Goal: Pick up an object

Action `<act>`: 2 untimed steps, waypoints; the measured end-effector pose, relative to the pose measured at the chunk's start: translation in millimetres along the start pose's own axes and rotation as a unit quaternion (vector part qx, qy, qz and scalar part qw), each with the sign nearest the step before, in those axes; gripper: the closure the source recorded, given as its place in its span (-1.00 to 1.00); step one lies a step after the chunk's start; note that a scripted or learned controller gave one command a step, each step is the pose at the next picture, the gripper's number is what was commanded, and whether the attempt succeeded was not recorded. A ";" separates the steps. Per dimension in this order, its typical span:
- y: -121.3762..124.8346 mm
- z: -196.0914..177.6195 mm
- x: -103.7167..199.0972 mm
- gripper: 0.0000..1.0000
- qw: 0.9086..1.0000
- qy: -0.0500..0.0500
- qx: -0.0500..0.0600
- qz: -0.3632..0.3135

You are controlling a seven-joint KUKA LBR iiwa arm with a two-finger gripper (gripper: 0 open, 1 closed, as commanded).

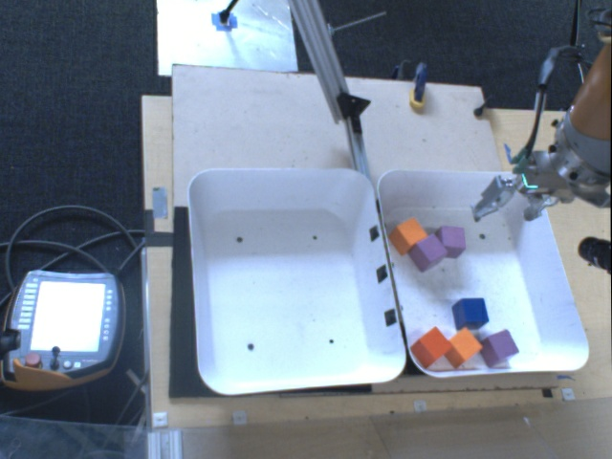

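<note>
1. The gripper hovers over the right bin at two o'clock, fingers spread, holding nothing.
2. Orange blocks, purple blocks and a blue block lie in that bin.
3. The left bin sits at nine o'clock; a teach pendant lies beyond.

The light wooden bench bears two shallow white bins side by side, the left bin and the right bin, their inner rims touching. A yellow clamp sits at the bench's far edge, behind the right bin.
</note>
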State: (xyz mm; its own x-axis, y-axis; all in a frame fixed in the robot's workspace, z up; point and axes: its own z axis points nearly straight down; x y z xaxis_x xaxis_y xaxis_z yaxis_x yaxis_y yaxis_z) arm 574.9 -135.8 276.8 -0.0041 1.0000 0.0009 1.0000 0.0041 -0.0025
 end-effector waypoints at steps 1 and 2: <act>0.6 -2.0 -0.1 -1.00 1.000 0.000 -0.002 0.000; 2.5 39.6 2.5 -1.00 1.000 0.000 0.000 0.001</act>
State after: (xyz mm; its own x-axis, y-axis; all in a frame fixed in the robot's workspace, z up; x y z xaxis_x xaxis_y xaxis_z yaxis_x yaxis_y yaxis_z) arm 577.3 -133.2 237.2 -0.0024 1.0000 0.0002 1.0000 0.0024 -0.0021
